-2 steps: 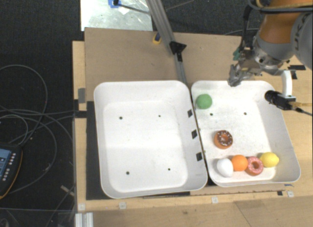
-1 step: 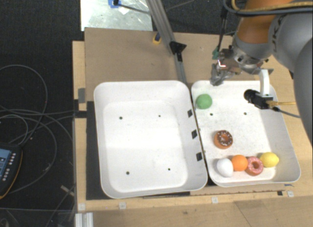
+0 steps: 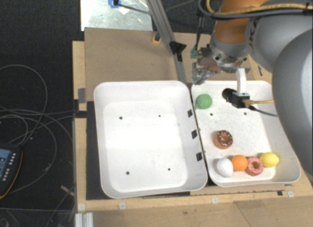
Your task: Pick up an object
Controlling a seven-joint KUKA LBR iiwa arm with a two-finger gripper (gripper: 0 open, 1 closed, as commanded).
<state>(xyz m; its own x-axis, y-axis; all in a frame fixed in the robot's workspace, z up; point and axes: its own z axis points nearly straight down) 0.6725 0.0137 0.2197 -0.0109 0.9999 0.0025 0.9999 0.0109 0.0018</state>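
Approach stage of a pick-up: nothing is lifted yet, and every candidate object lies in the right bin (image 3: 259, 128) on the tabletop (image 3: 122, 55). The arm (image 3: 288, 50) reaches in from the right, and its jaws hang above the far-left corner of the right bin, close to the seam shared with the left bin (image 3: 142, 138). Whether the jaws are spread or pressed together cannot be told at this angle, and no object is seen between them.

The nearest object is the green ball (image 3: 204, 101), resting on the bin floor just on the near side of the jaws and apparently clear of them; by position it is the likeliest target. A brown doughnut (image 3: 223, 139) lies alone in the middle of the same bin. Along the near wall sits a row, left to right: white egg (image 3: 225, 167), orange (image 3: 239, 163), pink doughnut (image 3: 254, 166) and lemon (image 3: 269, 160), each touching or almost touching its neighbour.

Progress, as judged from this layout: positioning is largely done, grasping not begun. What is left is the descent onto the chosen object, closing on it, and the lift — a round ball beside a bin wall may roll or slip aside.
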